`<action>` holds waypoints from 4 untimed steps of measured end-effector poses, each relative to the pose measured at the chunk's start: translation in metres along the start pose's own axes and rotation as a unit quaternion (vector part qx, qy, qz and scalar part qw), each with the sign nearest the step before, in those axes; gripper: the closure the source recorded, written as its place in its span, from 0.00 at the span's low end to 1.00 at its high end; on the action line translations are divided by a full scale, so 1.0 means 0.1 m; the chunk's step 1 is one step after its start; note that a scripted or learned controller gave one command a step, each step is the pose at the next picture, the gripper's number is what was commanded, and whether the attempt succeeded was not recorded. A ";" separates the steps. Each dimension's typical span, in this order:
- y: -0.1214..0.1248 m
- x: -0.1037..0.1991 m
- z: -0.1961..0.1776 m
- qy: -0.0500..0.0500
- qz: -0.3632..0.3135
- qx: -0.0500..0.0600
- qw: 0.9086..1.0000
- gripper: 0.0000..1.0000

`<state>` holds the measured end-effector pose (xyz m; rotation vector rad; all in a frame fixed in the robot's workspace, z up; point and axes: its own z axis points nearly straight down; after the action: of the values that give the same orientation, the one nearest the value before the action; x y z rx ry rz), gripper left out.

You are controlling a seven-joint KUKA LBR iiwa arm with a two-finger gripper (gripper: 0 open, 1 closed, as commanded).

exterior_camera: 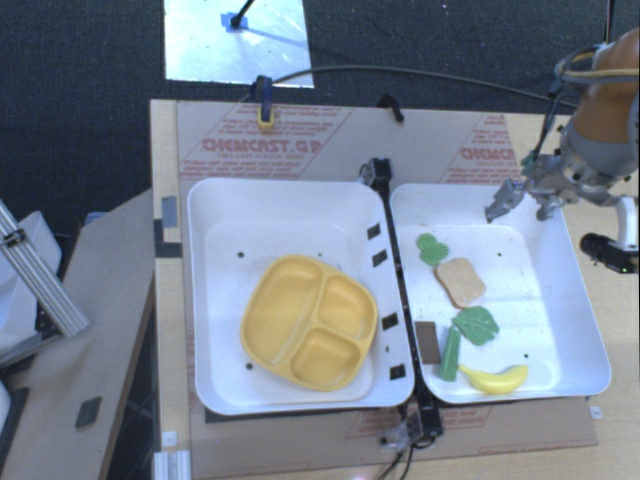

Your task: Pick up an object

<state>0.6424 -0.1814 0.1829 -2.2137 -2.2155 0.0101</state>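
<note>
**benchwatcher:** Biggest to smallest, what's there?

**kuka_fan:** The surface (300, 133) carries two white bins side by side. The left bin (215, 268) has a yellow divided tray (308, 320) sitting in it, three compartments, slightly rotated. The right bin (560, 298) has all the small stuff. The arm (607, 103) comes in from the right, orange band up top, with the claw (525, 200) over the far edge of the right bin.

**benchwatcher:** Claw got anything?

**kuka_fan:** Nope, nothing between the fingers. They look spread apart, one tip pointing down-left toward the bin's back corner, the other nearer the wrist.

**benchwatcher:** And the pickable things?

**kuka_fan:** All lying in the right bin, well apart from the claw. A tan bread-slice shape (461, 281) in the middle, a green leafy piece (477, 324) just below it, a yellow banana (494, 378) near the front wall, a green stick-like veggie (450, 354) beside a brown block (427, 342), and a small green piece (432, 250) just above the bread.
</note>
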 end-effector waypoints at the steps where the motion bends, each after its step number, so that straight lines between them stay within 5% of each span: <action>1: 0.03 0.00 -0.09 -0.001 -0.001 -0.007 1.000 0.00; 3: 0.06 -0.09 0.97 -0.001 -0.001 -0.005 1.000 0.00; 4: 0.07 -0.10 0.83 -0.002 -0.003 -0.009 1.000 1.00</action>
<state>0.6488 -0.1907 0.1001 -2.2187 -2.2319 -0.0040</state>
